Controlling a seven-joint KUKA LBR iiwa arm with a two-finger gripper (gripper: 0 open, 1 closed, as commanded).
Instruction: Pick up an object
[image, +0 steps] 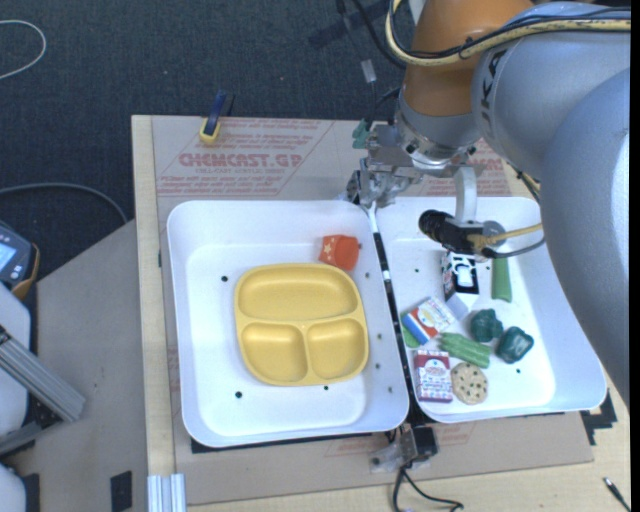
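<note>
My pincer (375, 190) hangs over the far end of the rim where the two bins meet, and from this slant I cannot tell its state. The nearest candidate is the small orange-red block (340, 251), lying in the left bin (190, 300) just beyond the far right corner of the yellow divided plate (300, 322), near the shared wall. It sits a little toward the camera and to the left of my pincer, close by but apart. I judge it light and stiff (probably a plastic toy, perhaps slick), so I would close across its two flatter sides, low, keeping clear of the plate's rim and the bin wall.
</note>
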